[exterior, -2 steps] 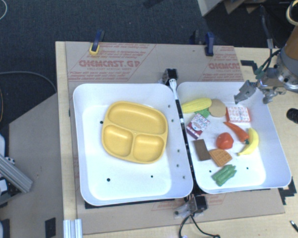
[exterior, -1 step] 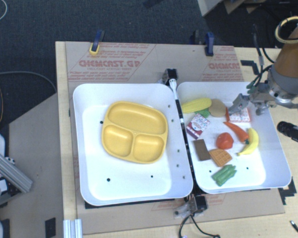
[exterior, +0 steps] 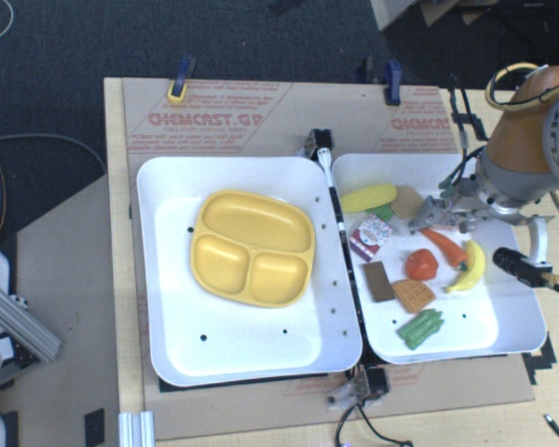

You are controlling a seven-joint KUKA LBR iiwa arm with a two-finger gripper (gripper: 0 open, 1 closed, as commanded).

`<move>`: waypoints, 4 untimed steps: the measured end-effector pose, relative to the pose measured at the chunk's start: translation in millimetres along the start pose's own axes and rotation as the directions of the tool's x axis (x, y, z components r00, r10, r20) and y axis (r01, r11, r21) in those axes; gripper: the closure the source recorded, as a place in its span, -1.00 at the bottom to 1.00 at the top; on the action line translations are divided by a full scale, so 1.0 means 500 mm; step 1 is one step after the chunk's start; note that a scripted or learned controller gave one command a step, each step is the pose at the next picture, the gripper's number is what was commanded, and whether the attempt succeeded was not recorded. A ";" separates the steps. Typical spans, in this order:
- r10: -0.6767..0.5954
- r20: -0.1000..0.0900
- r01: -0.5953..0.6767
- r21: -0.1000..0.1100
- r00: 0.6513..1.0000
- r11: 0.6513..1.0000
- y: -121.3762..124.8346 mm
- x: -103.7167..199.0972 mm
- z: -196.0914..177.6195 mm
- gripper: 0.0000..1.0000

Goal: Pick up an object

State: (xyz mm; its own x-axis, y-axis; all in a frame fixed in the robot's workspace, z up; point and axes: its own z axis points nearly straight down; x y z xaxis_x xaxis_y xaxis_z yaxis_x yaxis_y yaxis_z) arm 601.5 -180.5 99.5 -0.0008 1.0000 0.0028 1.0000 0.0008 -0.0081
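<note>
The right bin (exterior: 512, 329) holds several toy foods: a yellow corn cob (exterior: 368, 196), a tan piece (exterior: 408, 201), a red-and-white packet (exterior: 371, 235), an orange carrot (exterior: 443, 244), a red tomato (exterior: 422, 264), a banana (exterior: 470, 266), a brown bar (exterior: 378, 281), a waffle-like square (exterior: 414, 295) and a green pod (exterior: 419, 328). My gripper (exterior: 447, 212) hangs low over the bin's upper right, just above the carrot's top end and right of the tan piece. Its metal head hides what lies directly below it.
The left bin (exterior: 168, 324) carries a yellow divided plate (exterior: 252, 248). The grey arm with its orange band (exterior: 526, 119) comes in over the right bin's far right corner. Blue and yellow clamps (exterior: 179, 80) sit on the cardboard at the back edge.
</note>
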 end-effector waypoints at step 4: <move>-0.001 0.006 0.001 -0.018 1.000 1.000 0.018 0.007 -0.248 1.00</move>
State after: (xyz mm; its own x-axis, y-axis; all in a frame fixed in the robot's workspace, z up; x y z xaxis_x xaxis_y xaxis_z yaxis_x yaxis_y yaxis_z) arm 611.3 -177.4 223.3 -0.0018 1.0000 -0.0034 1.0000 0.0019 0.0095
